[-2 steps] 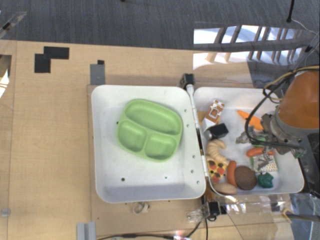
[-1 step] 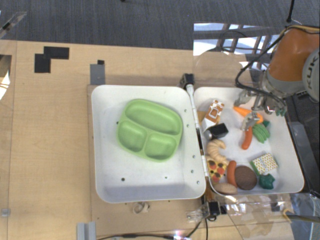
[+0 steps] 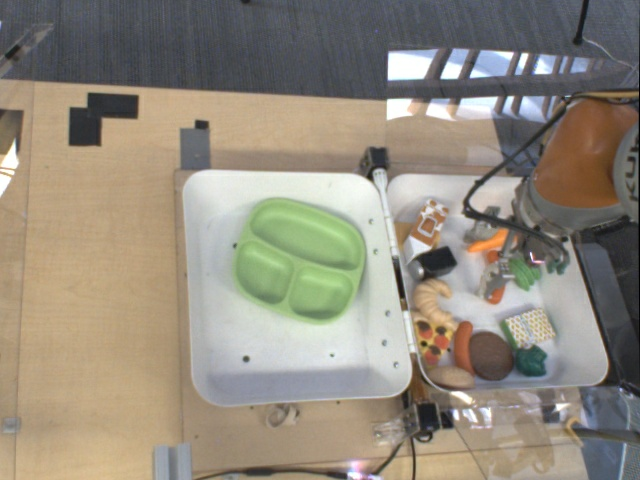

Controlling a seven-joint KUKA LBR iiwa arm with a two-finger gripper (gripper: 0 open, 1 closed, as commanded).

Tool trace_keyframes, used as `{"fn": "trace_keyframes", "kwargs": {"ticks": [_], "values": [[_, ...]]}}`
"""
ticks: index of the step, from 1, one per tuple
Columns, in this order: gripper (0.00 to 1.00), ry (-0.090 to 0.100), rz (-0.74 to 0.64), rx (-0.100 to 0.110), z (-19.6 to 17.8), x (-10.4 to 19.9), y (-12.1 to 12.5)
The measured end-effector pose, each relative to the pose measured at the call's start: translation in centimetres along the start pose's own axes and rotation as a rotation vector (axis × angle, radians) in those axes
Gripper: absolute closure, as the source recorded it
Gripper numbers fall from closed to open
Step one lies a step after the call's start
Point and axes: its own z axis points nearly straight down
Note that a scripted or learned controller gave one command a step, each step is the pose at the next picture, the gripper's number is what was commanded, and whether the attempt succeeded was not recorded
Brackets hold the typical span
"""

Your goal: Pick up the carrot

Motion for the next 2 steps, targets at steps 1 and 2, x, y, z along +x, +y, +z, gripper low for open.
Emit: {"fn": "trace_keyframes", "kwargs": {"ticks": [1,2], "values": [[0.0,-0.005,0.226,0.002,-0.2,3.6,1.5],[0.0,0.004,0.092,0.003,0.2,-5.2,-3.9]]}}
